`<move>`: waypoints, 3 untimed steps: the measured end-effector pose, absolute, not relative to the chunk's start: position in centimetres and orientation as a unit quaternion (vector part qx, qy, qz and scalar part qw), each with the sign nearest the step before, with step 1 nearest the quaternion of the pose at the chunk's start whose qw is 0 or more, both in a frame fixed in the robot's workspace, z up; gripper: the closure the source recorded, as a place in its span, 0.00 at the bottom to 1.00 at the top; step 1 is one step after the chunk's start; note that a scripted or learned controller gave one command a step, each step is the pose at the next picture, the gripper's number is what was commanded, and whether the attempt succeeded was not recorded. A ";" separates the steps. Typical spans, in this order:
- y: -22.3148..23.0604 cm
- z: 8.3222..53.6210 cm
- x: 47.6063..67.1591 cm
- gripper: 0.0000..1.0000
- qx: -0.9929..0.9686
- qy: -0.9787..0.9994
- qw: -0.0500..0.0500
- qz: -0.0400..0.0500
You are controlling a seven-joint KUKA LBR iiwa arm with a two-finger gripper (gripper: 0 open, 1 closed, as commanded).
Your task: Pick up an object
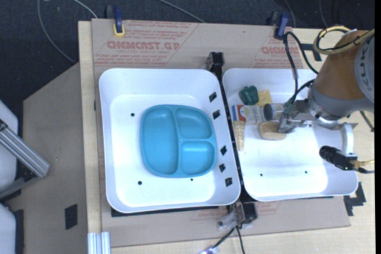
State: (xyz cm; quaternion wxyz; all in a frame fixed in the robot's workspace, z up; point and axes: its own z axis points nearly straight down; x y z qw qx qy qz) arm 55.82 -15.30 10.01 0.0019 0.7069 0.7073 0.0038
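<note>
Cannot tell whether end effector (288, 122) is spread or closed, low in the right bin (286, 184) at the tip of the grey arm (339, 83) that reaches in from the right. Left to right across the worktop (89, 128): left bin (113, 146) carrying a blue divided plate (177, 141), lying flat and well apart from the arm; then, just past the divider between the bins, a small cluster along the right bin's upper left part, made up of a red-and-white packet (238, 113), a narrow tan strip (239, 137) below it, a green piece (248, 94) above, a dark-capped cylinder (266, 111); then a tan, rounded object (272, 131), nearest of all. Lies just left of and slightly below the tip, touching or nearly so, long axis roughly left-right across the bin. Likely calls for only a slight shift leftward and down to centre over it, judging by that offset; cylinder close above could get in the way.
</note>
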 end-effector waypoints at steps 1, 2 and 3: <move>-15.5 16.1 55.3 1.00 0.707 0.707 0.001 0.000; -16.2 21.8 55.9 1.00 0.707 0.708 0.002 0.001; -16.7 27.8 55.8 1.00 0.707 0.708 0.001 0.000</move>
